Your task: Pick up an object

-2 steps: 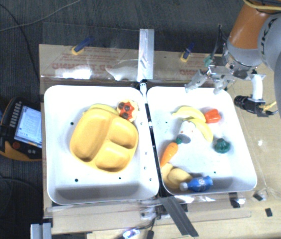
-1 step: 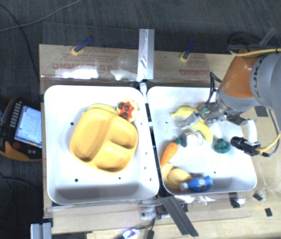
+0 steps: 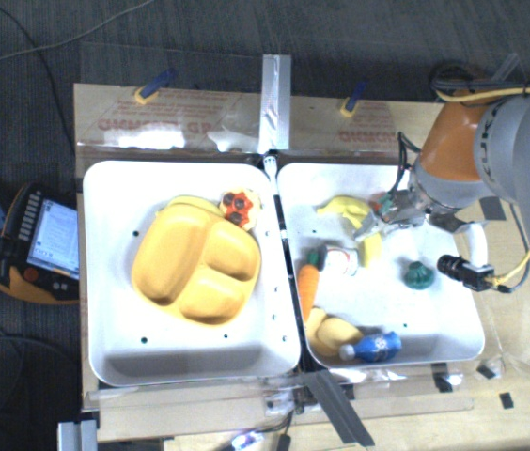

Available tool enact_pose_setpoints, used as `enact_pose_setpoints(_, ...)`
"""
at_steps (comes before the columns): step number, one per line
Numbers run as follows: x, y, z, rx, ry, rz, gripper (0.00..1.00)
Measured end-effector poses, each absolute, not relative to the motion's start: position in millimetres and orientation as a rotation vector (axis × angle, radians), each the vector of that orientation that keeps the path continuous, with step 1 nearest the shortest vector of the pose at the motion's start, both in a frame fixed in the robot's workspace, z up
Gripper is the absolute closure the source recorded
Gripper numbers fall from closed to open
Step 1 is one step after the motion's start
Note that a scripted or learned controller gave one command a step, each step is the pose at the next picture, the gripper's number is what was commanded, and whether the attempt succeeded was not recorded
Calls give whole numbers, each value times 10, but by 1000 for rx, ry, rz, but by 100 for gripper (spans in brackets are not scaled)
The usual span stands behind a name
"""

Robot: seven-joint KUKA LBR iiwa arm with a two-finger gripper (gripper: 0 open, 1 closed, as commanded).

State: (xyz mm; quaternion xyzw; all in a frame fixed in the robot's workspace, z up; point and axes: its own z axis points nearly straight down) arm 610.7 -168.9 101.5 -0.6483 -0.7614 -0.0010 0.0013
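**A:** In the camera view, why was the gripper (image 3: pixel 384 216) down in the right bin (image 3: pixel 453 332)?

**B:** My guess is that it was set to take something from the cluster there. It sat low over a yellow banana-like piece (image 3: pixel 342 207), which lay just to its left, with a second small yellow piece (image 3: pixel 370 247) right below it. Either could have been the object aimed at.

**A:** Was it holding one?

**B:** I could not tell. The tip was small and dark, tangled with cables, and nothing showed plainly between its ends, so I would not call it a hold.

**A:** What else lay about?

**B:** A green toy (image 3: pixel 418 274) was below and to the right of the gripper. An orange carrot (image 3: pixel 307 285) lay lower left, against the wall between the bins, and a blue bottle (image 3: pixel 374 347) was well below. Far to the left, the other bin (image 3: pixel 115 346) carried a big yellow tray (image 3: pixel 196 261).

**A:** What stayed unclear?

**B:** A small red-and-white thing (image 3: pixel 340 259) near the carrot was too blurred to name.
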Motion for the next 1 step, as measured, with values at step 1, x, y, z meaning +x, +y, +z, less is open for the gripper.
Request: enact_pose_setpoints(1,6267,-1260,2023,-2095,-2342,2,100)
